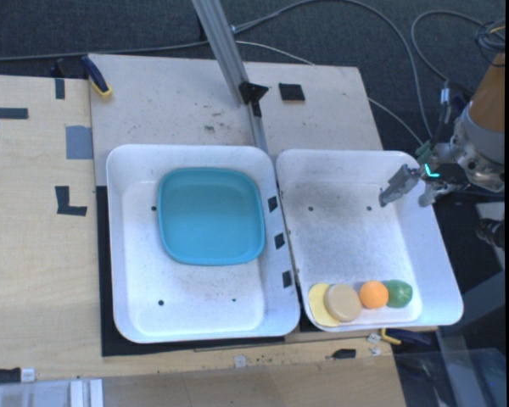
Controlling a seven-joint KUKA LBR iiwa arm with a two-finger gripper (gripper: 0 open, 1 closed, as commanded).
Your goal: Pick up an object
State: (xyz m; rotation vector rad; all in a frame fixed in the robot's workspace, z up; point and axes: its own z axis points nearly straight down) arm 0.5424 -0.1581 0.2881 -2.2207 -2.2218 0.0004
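Hovering over the upper right part of the right bin [424,253], the gripper [411,187] is sitting with its two fingers spread apart and nothing between them. No object is being held, so the pick is not yet done.

The candidate objects are lying in a row along the near edge of the right bin, well apart from the gripper: a yellow disc [319,305], a beige round piece [343,302] that is overlapping it, an orange ball [373,295] and a green ball [399,292]. The orange and green balls appear to be touching, though the view is too coarse to confirm this.

The left bin [127,253] is holding a blue plate [210,215].

Remaining work, as judged from this layout: travelling toward the near edge, descending over one object, closing and lifting.
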